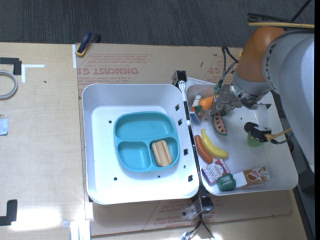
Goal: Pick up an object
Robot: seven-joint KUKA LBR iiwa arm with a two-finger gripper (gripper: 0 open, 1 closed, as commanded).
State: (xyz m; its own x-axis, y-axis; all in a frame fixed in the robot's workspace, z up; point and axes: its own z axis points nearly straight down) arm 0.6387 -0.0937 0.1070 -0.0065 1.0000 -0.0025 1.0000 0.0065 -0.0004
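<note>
Nearest candidate for pickup: the watermelon slice, lying flat toward the back of the right bin, close to the divider wall. My hand is low over the slice's upper end, just at or beside it. From this angle I cannot tell how wide it stands, and I see nothing held in it. Just left of my hand is an orange piece, tucked in the bin's corner. In front of the slice lie a banana and a red sausage, side by side and touching. A green pepper and a printed packet sit at the front wall. The left bin holds a teal tray with a bread roll in one compartment, well apart from my reach. Assessment: the grasp is not yet made. To do it well, I should centre over the slice's middle, not its tip, close across its narrow width, stay clear of the orange piece and the wall, then lift straight up.
</note>
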